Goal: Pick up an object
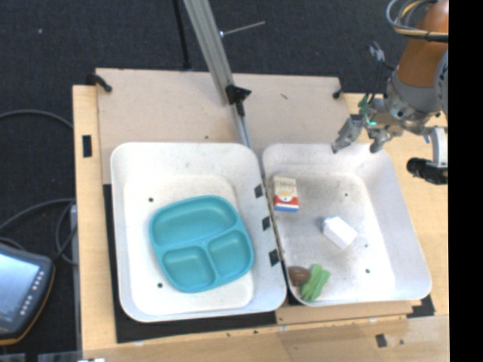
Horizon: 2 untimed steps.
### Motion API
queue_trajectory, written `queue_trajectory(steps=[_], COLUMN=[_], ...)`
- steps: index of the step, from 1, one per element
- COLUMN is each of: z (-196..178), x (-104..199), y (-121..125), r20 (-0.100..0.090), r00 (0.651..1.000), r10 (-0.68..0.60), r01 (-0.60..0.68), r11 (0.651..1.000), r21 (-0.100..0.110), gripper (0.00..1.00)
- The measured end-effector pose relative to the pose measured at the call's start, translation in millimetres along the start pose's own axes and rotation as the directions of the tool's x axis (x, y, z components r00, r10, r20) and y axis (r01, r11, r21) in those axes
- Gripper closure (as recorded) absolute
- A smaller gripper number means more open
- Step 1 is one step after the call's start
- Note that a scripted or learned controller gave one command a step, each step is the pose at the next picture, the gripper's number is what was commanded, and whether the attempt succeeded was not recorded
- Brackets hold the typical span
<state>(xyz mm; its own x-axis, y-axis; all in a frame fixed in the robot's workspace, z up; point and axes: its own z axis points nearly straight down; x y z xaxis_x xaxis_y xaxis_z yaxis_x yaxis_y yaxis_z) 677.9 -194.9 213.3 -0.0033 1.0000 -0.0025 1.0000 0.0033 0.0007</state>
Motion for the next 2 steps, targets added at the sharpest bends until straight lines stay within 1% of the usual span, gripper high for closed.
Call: queue_trajectory(steps=[1, 2], z=[89, 8], x=[80, 136], y=[-44, -120], r20=[-0.005, -0.005], r00=[1.000, 1.000], r10=[-0.003, -0.003], r01=[0.003, 0.003], r11=[1.000, 1.000], r21=[0.010, -0.004], gripper=[0.00, 0.00])
